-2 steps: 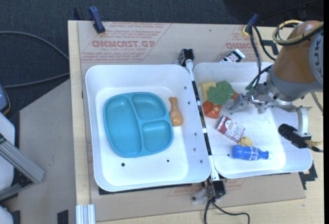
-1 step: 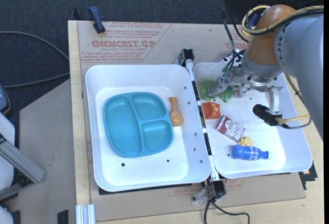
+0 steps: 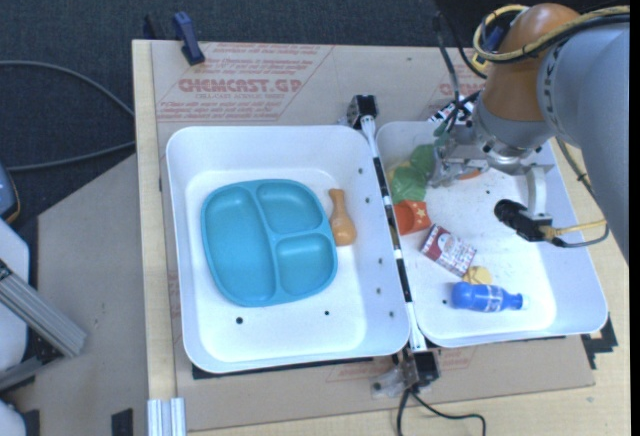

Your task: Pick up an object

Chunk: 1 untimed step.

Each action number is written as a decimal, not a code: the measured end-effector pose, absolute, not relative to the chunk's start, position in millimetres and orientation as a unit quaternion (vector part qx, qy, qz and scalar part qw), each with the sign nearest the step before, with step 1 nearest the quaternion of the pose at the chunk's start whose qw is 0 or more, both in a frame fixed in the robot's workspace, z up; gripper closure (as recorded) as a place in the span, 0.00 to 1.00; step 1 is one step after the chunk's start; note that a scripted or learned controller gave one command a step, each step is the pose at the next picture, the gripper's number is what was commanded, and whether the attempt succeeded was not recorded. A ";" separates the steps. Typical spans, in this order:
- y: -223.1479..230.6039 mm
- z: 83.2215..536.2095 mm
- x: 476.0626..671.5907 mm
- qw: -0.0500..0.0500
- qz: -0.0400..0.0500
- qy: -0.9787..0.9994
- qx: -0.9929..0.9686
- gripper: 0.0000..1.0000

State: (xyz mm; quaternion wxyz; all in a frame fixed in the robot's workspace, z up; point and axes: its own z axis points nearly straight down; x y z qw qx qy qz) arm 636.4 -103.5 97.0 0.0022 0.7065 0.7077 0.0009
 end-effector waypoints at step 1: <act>-103.5 96.8 636.3 0.002 0.001 0.708 0.707 0.00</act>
